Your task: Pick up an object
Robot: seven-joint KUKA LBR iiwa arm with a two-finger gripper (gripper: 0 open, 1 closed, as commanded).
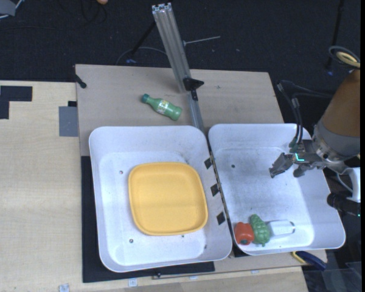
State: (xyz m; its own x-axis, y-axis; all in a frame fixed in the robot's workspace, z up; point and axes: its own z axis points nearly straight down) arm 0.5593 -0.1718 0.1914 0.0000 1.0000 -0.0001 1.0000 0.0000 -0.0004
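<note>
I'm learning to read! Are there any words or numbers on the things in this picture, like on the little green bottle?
No text can be read here.
Green bottle: it has a pale label, too small and blurred to read.
Yellow plate: plain, no writing.
Red and green toy in the right bin: no writing seen.

The left bin (pixel 103 163) and the right bin (pixel 249 142) look like smooth white plastic with a faint sheen, the right one scuffed with grey specks on its floor. Inside the left bin, the yellow plate (pixel 168 198) looks like matt, smooth plastic. Behind the left bin, the green bottle (pixel 162 107) has a glossy plastic look with a pale label. The surface (pixel 109 96) under the bins looks like matt, pale wood or board. Just behind the bins' shared edge, the slanted bar (pixel 173 38) looks like ribbed bare metal.
</note>
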